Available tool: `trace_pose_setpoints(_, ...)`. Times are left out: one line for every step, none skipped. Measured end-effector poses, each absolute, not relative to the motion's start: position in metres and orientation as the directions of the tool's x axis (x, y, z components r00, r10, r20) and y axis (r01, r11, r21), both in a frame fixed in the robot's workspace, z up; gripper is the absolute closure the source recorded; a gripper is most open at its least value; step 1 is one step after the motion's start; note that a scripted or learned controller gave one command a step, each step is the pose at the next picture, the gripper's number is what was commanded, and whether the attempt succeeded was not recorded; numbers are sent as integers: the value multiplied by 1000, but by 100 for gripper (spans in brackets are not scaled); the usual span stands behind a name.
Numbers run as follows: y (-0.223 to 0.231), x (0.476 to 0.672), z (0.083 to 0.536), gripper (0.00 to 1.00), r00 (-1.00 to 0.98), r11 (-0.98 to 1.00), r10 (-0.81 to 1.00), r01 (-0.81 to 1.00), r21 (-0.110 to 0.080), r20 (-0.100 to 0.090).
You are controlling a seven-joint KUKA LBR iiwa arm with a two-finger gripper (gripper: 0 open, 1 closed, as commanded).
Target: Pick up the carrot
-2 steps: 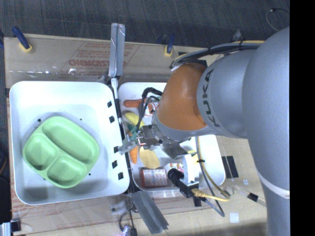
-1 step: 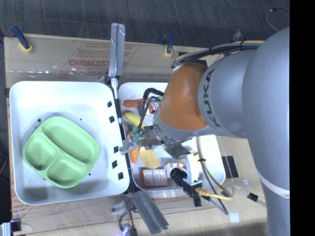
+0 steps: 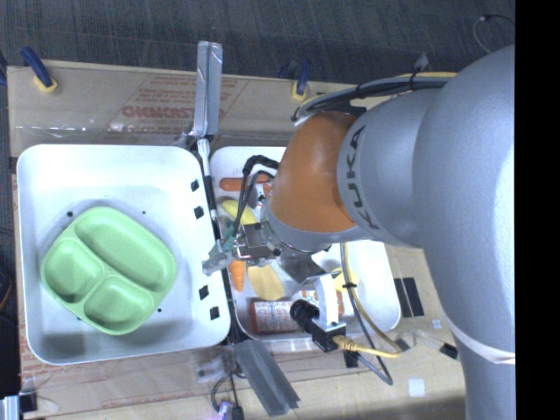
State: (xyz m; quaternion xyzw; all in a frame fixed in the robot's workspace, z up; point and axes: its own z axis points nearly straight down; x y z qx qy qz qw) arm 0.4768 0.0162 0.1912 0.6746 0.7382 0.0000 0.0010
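Observation:
The carrot (image 3: 236, 276) is a small orange piece lying near the left wall of the right bin (image 3: 385, 300), pointing toward the front. My gripper (image 3: 238, 248) hangs directly over the carrot's upper end, and the grey metal of the gripper covers that end. The arm's orange band and grey wrist hide most of the right bin behind it. I cannot see whether the carrot sits between the fingers.
In the left bin (image 3: 52, 169) lies a green divided plate (image 3: 109, 268). Around the carrot lie a yellow wedge (image 3: 264, 282), a brown bottle (image 3: 273, 315), a yellow piece (image 3: 229, 208) and a reddish sausage (image 3: 230, 183). The bins' shared divider (image 3: 210, 234) runs just left of the gripper.

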Motion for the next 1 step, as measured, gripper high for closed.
trace_pose_setpoints(8,482,208,0,-69,69,998,998,-3,0)
